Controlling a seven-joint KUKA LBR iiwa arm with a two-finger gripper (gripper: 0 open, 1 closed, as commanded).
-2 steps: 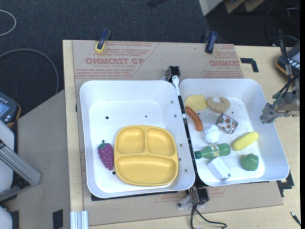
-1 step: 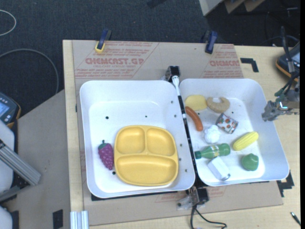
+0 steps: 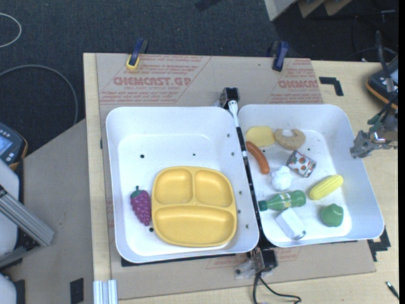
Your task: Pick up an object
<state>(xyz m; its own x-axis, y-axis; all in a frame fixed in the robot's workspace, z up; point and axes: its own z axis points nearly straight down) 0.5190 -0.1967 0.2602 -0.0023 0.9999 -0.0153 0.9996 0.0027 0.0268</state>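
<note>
Two bins [image 3: 126, 132] sitting side by side, gripper [image 3: 366, 143] hovering just off the right bin's [image 3: 342, 122] edge, finger state unreadable.

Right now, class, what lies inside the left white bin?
The left white bin holds a yellow divided tray and a purple grape bunch beside it, at its left. The bin floor under the tray is covered, so anything there is hidden.
</note>
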